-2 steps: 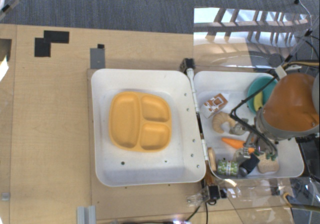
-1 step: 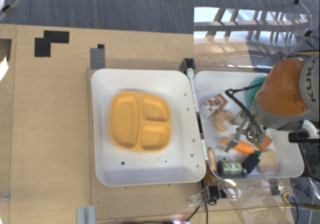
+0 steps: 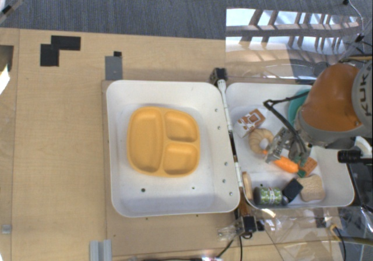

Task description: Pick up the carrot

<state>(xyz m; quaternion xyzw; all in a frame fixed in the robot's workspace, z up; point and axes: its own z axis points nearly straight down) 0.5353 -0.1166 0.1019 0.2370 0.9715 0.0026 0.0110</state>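
The carrot (image 3: 285,165), orange with a green tip at its right end, lies in the right bin (image 3: 349,198) just right of a tan ring-shaped bagel (image 3: 260,139). My gripper (image 3: 287,148) hangs directly over the carrot's upper side, very close to it or touching it. The arm's orange band (image 3: 329,99) and grey wrist cover the bin's upper right part. Whether the carrot is between the fingers is not visible.
The right bin also holds a brown-and-white small box (image 3: 252,120), a green can (image 3: 268,196), a black block (image 3: 292,189), a beige spool (image 3: 312,187) and a teal object (image 3: 298,102) partly under the arm. A yellow divided plate (image 3: 163,140) sits in the left bin (image 3: 125,196).
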